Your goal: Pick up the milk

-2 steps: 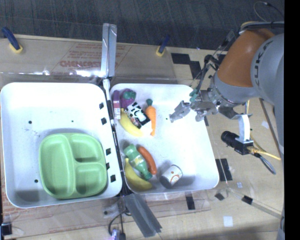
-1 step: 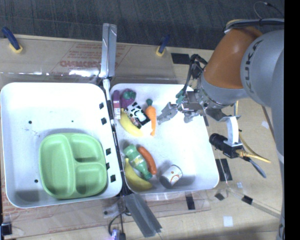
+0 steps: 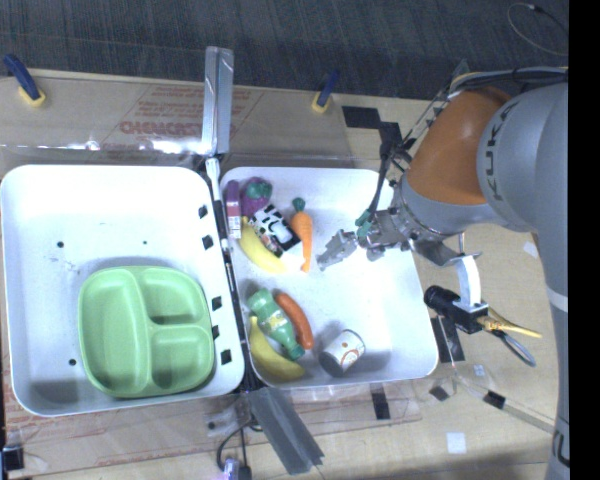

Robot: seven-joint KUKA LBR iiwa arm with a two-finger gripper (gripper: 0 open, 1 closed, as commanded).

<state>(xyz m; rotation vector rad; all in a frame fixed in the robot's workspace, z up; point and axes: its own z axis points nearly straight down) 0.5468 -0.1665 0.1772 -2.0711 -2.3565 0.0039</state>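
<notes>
Cardboard-covered bench (image 3: 70, 108) carries two shallow white bins side by side under dark carpet at the top of the view. Farthest left, the left white bin (image 3: 40, 208) holds one light green plastic plate with three compartments (image 3: 145, 330). Across the divider, the right white bin (image 3: 400, 298) holds everything else. At its upper left lies one purple grape-like toy (image 3: 248, 194), and just beside it the small black-and-white cow-patterned milk carton (image 3: 272, 230), its long axis slanting from lower left to upper right; which end is the top cannot be told. The carton rests on a yellow plastic banana (image 3: 262, 253), with an orange carrot (image 3: 304, 236) touching its right side. Lower down lie a green bottle (image 3: 276, 320), a second orange carrot (image 3: 294, 314), a second yellow banana (image 3: 272, 360) and one grey tin can (image 3: 342, 350). To the right of the carton, apart from it, hangs the metal two-finger gripper (image 3: 332, 252), fingers spread and gripping nothing.
</notes>
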